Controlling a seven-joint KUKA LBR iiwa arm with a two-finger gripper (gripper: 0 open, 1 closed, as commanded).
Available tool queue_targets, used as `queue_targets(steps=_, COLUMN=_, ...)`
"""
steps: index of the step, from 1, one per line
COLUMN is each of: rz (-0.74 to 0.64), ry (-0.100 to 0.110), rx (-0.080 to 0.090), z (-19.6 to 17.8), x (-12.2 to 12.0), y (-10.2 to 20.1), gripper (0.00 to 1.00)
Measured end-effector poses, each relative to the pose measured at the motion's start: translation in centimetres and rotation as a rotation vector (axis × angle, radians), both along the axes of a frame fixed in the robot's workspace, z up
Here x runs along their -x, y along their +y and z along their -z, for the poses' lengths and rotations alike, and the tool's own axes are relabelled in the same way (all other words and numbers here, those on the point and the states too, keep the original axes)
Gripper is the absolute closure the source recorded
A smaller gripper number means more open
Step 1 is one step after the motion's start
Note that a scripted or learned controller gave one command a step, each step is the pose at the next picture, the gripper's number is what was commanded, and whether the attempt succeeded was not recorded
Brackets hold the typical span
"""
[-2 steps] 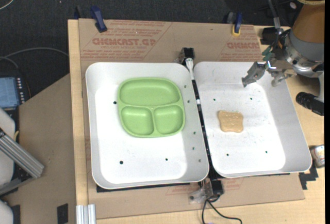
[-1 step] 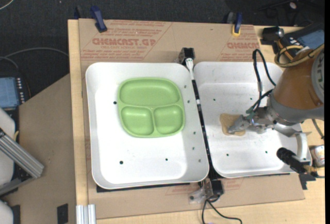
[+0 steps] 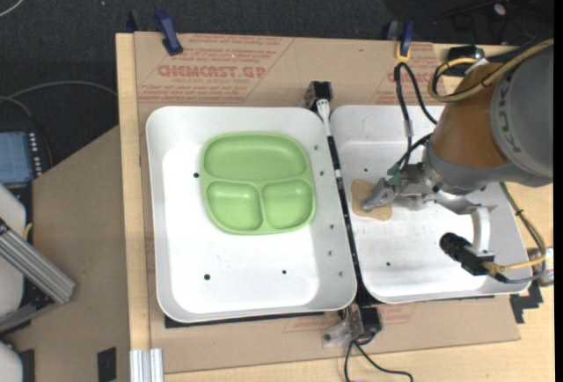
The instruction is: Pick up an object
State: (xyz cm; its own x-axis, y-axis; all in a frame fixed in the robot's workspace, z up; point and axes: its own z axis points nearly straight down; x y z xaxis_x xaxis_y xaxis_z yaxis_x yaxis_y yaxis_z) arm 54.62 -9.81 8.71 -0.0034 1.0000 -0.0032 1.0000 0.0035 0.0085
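Bench: brown board-topped bench (image 3: 220, 63) with red "CHEMCAST" lettering printed along its far side, bearing two shallow bins side by side.
Clamps: blue clip (image 3: 166, 31) at the far left edge of the board; another blue clip (image 3: 404, 37) at the far edge toward the right.
Left bin: shallow white plastic bin with rounded corners (image 3: 176, 266), a few small dark dots on its floor.
Tray: pale green plastic tray with three compartments (image 3: 259, 182), one large on the far side and two smaller on the near side, lying flat in the far half of the left bin, apart from the bin's walls.
Right bin: shallow white plastic bin (image 3: 413, 270), its left wall touching the left bin along the middle seam.
Object: small tan, flat, rounded piece (image 3: 367, 196) on the floor of the right bin, near that bin's left wall.
Gripper: grey two-finger gripper (image 3: 382, 195) low over the right bin, its tips at the tan piece; whether the fingers are parted or closed on the piece cannot be told.
Arm: grey arm with an orange band (image 3: 471, 129) reaching in from the right above the right bin.
Cables: dark and yellow cables (image 3: 406, 99) running along the arm.
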Motion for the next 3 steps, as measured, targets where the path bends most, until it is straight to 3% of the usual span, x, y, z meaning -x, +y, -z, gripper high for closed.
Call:
queue_targets(steps=1, rz=0.005, ry=0.006, rx=-0.002, z=-1.2, x=0.9, y=-0.1, gripper=0.00)
queue_targets(steps=2, rz=0.003, ry=0.002, rx=-0.003, z=-13.6, x=5.4, y=1.0, gripper=0.00)
queue_targets(steps=3, rz=-0.005, ry=-0.009, rx=-0.006, z=-27.3, x=6.5, y=7.1, gripper=0.00)
